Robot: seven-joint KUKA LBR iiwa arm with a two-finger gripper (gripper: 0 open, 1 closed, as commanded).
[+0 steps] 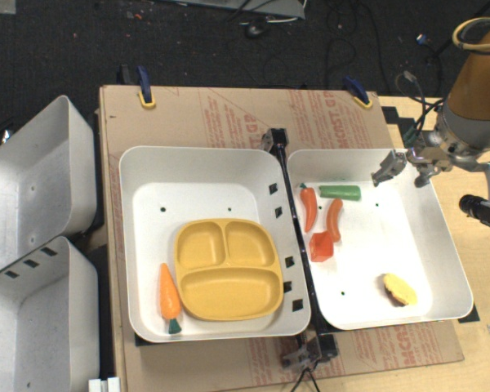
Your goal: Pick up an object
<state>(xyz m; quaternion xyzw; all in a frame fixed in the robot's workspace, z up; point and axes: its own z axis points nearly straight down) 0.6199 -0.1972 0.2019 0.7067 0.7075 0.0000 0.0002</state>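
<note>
The right bin [441, 235] holds a green cylinder [340, 192], a thin red pepper [309, 208], an orange-red curved piece [334, 217] with a red chunk [321, 247] at its lower end, and a yellow lump [399, 289] near the front. My gripper [405, 173] hangs over the bin's far right corner, to the right of the green cylinder and apart from it. It is open, with its two fingers spread and nothing between them.
In the left bin [139, 219] lie a yellow divided plate [227, 268] and an orange toy carrot [169, 292] at its left side. Black clips [278, 141] join the two bins at the middle. Two grey tubs [33, 186] stand off the bench at the left.
</note>
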